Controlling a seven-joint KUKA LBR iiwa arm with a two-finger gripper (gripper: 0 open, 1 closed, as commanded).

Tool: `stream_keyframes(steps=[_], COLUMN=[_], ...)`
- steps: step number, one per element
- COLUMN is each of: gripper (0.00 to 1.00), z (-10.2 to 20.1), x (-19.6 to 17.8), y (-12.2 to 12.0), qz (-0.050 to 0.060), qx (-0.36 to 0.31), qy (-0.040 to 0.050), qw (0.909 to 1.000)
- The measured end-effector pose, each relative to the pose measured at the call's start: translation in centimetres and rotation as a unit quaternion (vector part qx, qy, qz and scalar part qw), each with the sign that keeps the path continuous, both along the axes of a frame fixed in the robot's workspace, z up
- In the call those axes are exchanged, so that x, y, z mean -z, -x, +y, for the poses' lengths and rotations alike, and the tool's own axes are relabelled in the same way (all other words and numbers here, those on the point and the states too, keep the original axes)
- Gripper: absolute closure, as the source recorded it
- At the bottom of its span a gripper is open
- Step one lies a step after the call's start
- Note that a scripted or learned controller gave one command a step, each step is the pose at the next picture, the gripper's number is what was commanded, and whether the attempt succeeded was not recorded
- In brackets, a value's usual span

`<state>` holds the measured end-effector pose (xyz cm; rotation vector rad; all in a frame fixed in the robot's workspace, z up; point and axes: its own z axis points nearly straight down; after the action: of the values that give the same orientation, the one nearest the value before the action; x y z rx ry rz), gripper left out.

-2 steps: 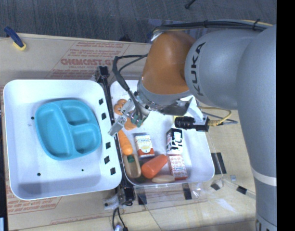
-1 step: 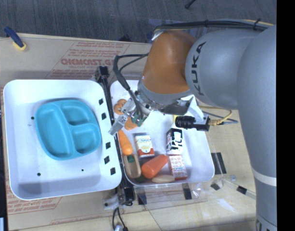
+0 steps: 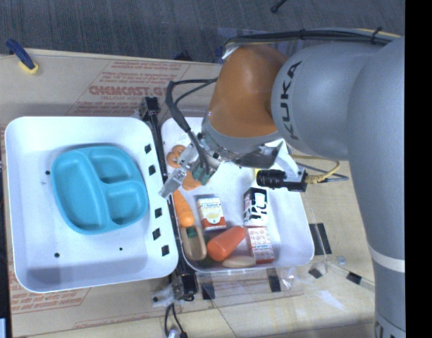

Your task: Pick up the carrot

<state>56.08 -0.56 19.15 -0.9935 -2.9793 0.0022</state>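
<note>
The carrot (image 3: 182, 208) is a slim orange piece lying along the left wall of the right bin (image 3: 294, 220), its lower end near a green and brown item (image 3: 193, 239). My gripper (image 3: 187, 173) hangs low in this bin, just above the carrot's upper end. Its two grey fingers (image 3: 175, 180) stand apart, so it is open. A small rounded orange thing (image 3: 193, 183) lies under and between them; I cannot tell whether they touch it. The arm's grey and orange wrist (image 3: 247, 97) hides the back of the bin.
A second orange piece (image 3: 176, 153) sits at the bin's back left. A stubby orange-red item (image 3: 226, 241), two small cartons (image 3: 211, 213) (image 3: 260, 243) and a black-and-white packet (image 3: 255, 206) crowd the front. The left bin (image 3: 32, 259) holds a blue divided tray (image 3: 99, 187).
</note>
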Motion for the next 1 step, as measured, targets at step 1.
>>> stream_keyframes(steps=[1], gripper=[0.0], z=[0.0], x=[0.0], y=[0.0], qz=[0.0], qx=[0.0], qy=[0.0], qw=[1.0])
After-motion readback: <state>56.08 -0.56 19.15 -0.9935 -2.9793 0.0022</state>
